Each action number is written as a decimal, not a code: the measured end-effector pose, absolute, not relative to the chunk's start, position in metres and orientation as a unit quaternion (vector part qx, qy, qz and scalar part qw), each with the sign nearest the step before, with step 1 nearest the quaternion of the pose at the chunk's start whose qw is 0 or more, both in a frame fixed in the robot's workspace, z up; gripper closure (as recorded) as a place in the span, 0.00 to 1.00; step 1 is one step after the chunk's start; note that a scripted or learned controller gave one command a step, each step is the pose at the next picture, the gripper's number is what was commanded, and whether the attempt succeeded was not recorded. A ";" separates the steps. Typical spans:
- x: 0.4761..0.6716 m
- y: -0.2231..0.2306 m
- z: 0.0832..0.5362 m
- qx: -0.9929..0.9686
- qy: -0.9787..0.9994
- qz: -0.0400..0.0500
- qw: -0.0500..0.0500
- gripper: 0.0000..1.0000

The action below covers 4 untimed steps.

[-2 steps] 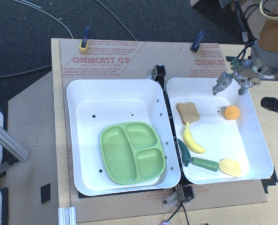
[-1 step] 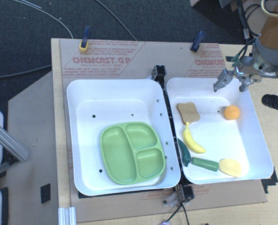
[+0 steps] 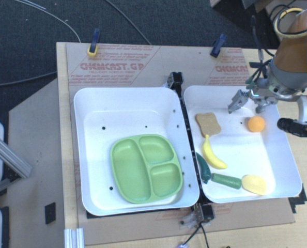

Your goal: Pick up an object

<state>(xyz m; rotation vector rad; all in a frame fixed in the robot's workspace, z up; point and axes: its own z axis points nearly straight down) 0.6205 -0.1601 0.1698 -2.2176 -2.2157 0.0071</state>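
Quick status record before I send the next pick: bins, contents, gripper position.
left bin: holds a green divided plate
right bin: holds five items
slice of bread: near the right bin's far left corner
banana: just in front of the bread
green tool: along the right bin's near left side
lemon: at the green tool's right end
orange ball: right of the bread, lying apart
gripper: over the right bin's far edge, above the orange ball, nothing seen between its fingers
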 end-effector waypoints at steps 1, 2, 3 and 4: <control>0.618 -0.161 0.108 -0.707 -0.707 0.001 0.002 0.00; 0.621 -0.161 0.088 -0.707 -0.707 -0.001 0.000 0.00; 0.620 -0.160 0.096 -0.707 -0.707 0.000 0.000 1.00; 0.622 -0.161 0.139 -0.707 -0.707 -0.001 -0.003 1.00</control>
